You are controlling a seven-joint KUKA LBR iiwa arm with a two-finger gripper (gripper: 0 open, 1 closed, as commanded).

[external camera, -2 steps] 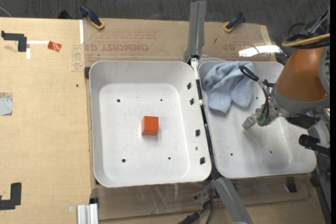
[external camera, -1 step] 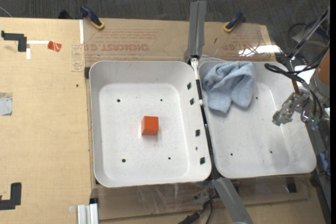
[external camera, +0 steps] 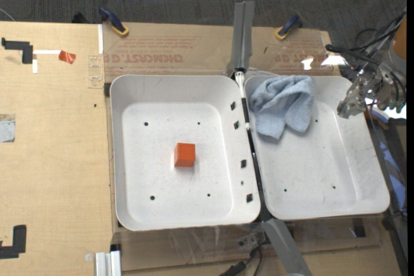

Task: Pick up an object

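claw (external camera: 354,103): hung over the right edge of the right shallow white plastic bin (external camera: 349,200), grip state could not be told | small orange-red cube (external camera: 185,155): lay near the middle of the left shallow white plastic bin (external camera: 129,203) | crumpled light-blue cloth (external camera: 283,105): lay in the right bin's upper left corner, apart from the claw

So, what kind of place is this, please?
Probably a robotics lab test bench: two shallow white plastic bins sit side by side on clamped brown cardboard, holding only a small orange cube and a crumpled light-blue cloth, with a robot gripper alongside.
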